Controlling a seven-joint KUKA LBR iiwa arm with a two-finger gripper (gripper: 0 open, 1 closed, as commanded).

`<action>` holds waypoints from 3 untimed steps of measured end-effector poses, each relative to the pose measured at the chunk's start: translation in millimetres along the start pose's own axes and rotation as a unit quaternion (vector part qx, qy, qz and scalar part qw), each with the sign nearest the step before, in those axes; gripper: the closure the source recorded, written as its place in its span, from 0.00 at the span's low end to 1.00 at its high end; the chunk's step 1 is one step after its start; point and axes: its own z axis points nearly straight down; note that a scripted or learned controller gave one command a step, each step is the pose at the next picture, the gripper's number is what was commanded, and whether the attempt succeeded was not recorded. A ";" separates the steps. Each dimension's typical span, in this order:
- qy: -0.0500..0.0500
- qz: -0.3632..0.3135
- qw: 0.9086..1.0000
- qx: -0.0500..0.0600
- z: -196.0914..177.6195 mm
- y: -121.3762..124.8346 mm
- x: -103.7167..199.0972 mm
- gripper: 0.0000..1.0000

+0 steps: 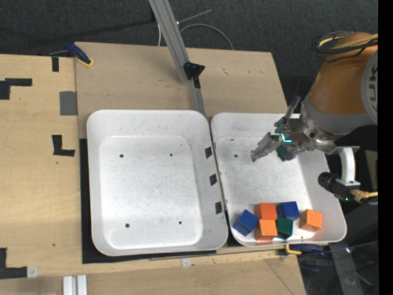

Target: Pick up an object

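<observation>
Several small cubes are clustered at the near end of the right bin (245,134): a blue cube (245,221), an orange cube (266,211), a second blue cube (288,209), another orange cube (268,228), a green cube (284,226) and an orange cube (312,219) at the right. My gripper (272,150) hangs over the far middle of this bin, well away from the cubes. Its fingers are spread open with nothing between them.
The left bin (98,165) lies beside the right one, their rims touching. A slanted metal bar (175,35) runs from the top of the view down to the gap between the bins. The arm's orange and grey wrist (344,85) stands over the right bin's far right corner.
</observation>
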 end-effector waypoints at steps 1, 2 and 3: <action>0.000 0.000 1.000 -0.002 -2.3 0.7 -0.4 0.00; 0.000 0.000 1.000 0.001 61.8 2.1 -2.2 0.00; 0.000 0.000 1.000 0.002 126.5 -0.7 -3.3 0.00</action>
